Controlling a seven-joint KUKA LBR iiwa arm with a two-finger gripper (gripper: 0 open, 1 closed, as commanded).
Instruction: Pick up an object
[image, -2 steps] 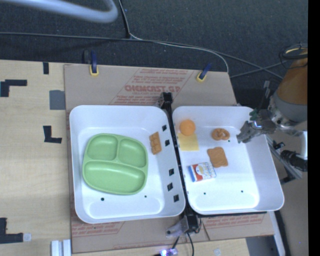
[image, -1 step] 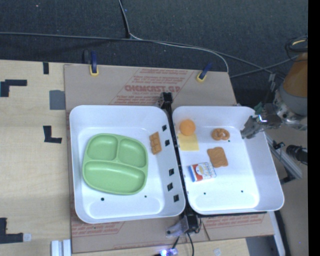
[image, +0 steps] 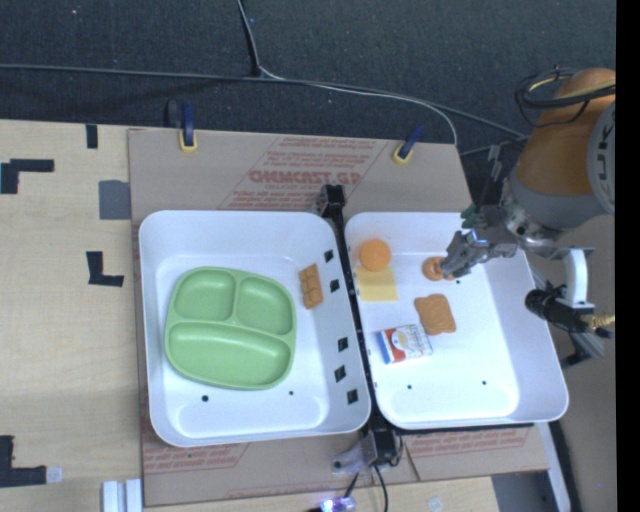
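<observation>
**End effector low over right bin, beside small brown piece**

Two white bins side by side on the bench (image: 60, 330). In the left bin (image: 240, 225): a green divided plate (image: 232, 328), plus a small brown waffle-like piece (image: 312, 286) near the right wall. In the right bin (image: 520, 390): an orange ball (image: 374, 254) touching a yellow block (image: 378, 286) just below it, a brown toast-shaped piece (image: 435, 314) near the middle, and a small white carton with red and blue print (image: 402, 344) below and left of that. A small round brown item (image: 432, 268) toward the upper part of the right bin, just left of the end effector (image: 458, 258).

Reaching in from the right, grey arm with orange band (image: 565, 160). End effector down near the bin floor, fingertips right beside the round brown item. Cannot tell how far apart the fingers sit, nor whether anything is gripped.
</observation>
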